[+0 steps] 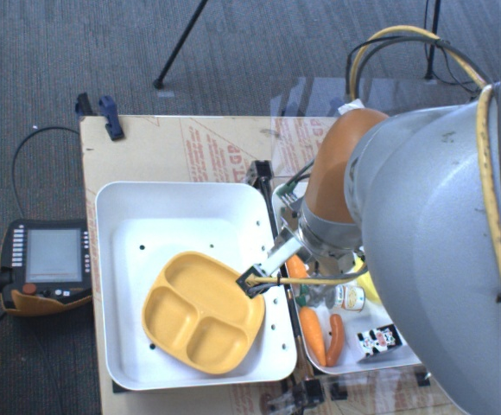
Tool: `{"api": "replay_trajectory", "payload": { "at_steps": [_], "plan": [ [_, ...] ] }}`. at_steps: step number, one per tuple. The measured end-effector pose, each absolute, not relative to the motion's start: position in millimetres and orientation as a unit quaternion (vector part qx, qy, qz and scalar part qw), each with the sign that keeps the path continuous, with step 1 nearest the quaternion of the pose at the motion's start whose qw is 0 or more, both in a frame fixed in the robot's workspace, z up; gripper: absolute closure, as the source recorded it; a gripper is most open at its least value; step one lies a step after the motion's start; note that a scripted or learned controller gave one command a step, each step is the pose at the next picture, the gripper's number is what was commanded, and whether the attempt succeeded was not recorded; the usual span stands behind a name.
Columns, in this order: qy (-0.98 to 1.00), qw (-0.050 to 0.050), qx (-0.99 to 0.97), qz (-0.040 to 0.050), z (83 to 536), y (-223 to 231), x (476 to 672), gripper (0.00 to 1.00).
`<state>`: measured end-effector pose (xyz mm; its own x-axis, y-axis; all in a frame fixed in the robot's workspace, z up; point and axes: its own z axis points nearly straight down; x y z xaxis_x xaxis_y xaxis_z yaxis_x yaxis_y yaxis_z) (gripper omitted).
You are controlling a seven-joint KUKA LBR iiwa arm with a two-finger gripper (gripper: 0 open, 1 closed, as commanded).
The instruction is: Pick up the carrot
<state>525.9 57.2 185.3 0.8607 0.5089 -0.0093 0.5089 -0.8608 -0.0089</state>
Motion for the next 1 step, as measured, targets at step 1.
{"api": "replay_trajectory", "payload": {
  "at_steps": [1],
  "plan": [
    [-0.207, 0.003, -0.978, 0.0065, 185.2, 51.2, 475.0, 0.0]
  ]
}}
